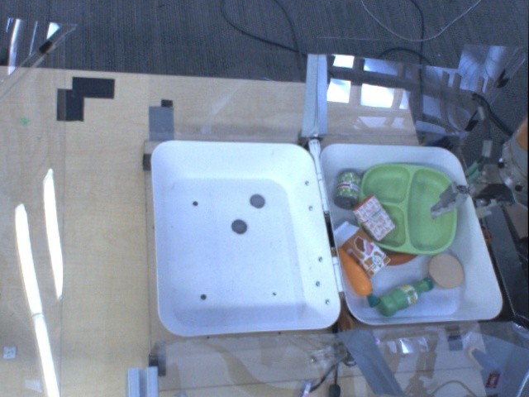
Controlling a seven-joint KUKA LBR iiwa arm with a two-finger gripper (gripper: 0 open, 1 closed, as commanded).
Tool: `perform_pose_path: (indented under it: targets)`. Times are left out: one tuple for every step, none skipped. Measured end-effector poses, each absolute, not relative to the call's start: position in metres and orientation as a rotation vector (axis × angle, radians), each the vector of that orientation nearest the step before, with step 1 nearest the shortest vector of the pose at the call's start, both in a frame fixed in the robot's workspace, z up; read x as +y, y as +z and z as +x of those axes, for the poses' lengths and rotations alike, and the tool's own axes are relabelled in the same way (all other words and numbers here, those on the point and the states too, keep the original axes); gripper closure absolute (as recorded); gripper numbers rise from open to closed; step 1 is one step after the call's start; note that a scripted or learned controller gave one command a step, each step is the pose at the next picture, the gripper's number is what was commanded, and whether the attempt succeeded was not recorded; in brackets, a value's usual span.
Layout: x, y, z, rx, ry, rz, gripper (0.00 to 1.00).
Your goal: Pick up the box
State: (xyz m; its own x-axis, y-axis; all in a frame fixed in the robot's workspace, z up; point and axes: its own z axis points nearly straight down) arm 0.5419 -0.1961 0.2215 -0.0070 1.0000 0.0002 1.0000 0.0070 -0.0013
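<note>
The gripper (pixel 450 198) is seen over the right edge of the green divided tray (pixel 411 190) in the right bin (pixel 488 292); whether it is open cannot be told, and nothing is seen held. The box (pixel 373 217) lies at the tray's left edge, well apart from the gripper. The left bin (pixel 240 238) sits alongside on a pale wooden tabletop (pixel 83 246). Dark carpet (pixel 149 23) with cables (pixel 264 15) lies beyond.
</note>
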Motion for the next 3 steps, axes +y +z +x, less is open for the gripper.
perform_pose_path:
  targets:
    - [-0.087, 0.135, 0.547, -2.268, 0.0, -2.172, 0.0]
    - [-0.104, 0.09, 0.582, -2.377, -0.015, -2.058, 0.0]
    - [-0.102, 0.1, 0.586, -2.384, -0.021, -2.054, 1.0]
